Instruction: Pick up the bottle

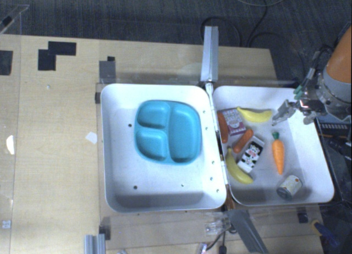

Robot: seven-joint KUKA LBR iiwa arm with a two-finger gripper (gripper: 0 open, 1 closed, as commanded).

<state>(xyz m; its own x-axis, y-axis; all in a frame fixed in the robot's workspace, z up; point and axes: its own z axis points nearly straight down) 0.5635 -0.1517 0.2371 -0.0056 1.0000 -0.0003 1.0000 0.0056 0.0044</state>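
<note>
My claw [293, 110] hangs over the upper right of the right bin [322, 165], its fingers apart with nothing between them. The bottle [251, 156], white with dark markings, lies low in that bin's left half, between a yellow banana [239, 170] and a carrot [279, 156].

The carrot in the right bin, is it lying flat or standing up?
Lying flat. The carrot stretches along the floor of the right bin, green top toward the far wall.
</note>
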